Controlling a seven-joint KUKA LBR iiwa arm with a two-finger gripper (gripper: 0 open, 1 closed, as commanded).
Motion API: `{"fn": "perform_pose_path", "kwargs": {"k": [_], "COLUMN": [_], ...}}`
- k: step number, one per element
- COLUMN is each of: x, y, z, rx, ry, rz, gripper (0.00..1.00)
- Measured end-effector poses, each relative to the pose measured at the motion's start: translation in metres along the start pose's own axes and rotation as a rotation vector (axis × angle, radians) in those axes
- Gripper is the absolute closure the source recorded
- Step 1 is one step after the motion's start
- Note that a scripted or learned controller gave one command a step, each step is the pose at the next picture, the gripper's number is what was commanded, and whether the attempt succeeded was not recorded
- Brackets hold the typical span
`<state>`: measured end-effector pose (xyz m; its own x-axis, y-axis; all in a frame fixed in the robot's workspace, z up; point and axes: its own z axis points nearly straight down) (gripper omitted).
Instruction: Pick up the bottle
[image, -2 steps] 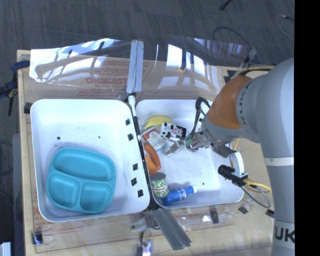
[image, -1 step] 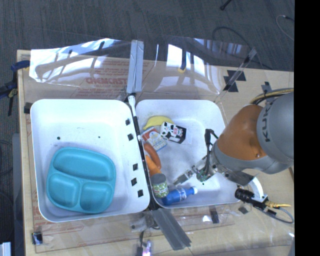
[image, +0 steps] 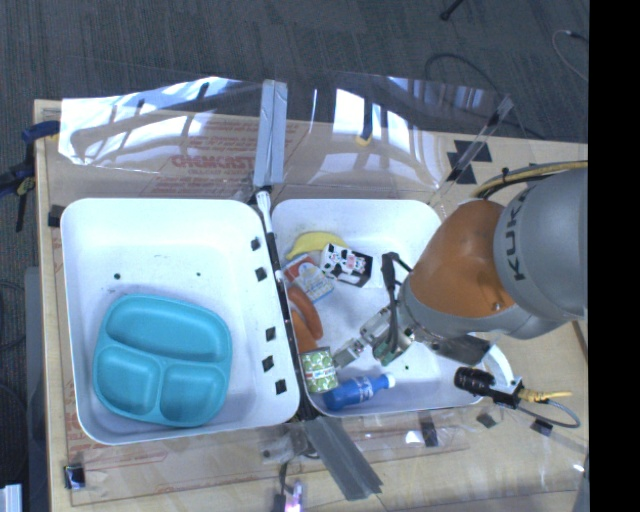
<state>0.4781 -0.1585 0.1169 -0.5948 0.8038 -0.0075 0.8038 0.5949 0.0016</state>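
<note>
**Arm low over the right bin, bottle on its side close by**

Grey and orange, the arm (image: 500, 270) is the thing nearest to the camera. It comes in from the right and covers the right part of the right bin (image: 400, 222). Its gripper (image: 378, 343) hangs low inside this bin, toward the near wall, and it points to the left. Whether it is open or closed I cannot tell, because this spot is too blurred. I see nothing held in it.

The bottle (image: 352, 392) lies on its side along the near wall of the right bin, just in front of the gripper. It is blue with a white cap, and the cap points to the right, toward the arm. Bottle and gripper are near each other, but I cannot say that they touch.

The right bin holds several other things. A small green and white box (image: 318, 368) lies against the left end of the bottle. A long orange thing (image: 305, 312) lies along the left wall, and a pale packet (image: 315, 285) is just beside it. Farther back are a black and white box (image: 347, 264) and a yellow thing (image: 315, 242), close together.

The left bin (image: 75, 300) holds one blue plate (image: 162, 360) with three compartments, toward its near left corner.

Around the bottle, the green and white box closes its left end, the bin wall runs along its near side, and the arm hangs over the space to its right.
</note>
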Motion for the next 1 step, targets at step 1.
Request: {"fn": "perform_pose_path", "kwargs": {"k": [1], "x": [-0.0407], "y": [0.0189], "z": [0.0001], "rx": [0.002], "ry": [0.007], "rz": [0.212], "gripper": [0.0]}}
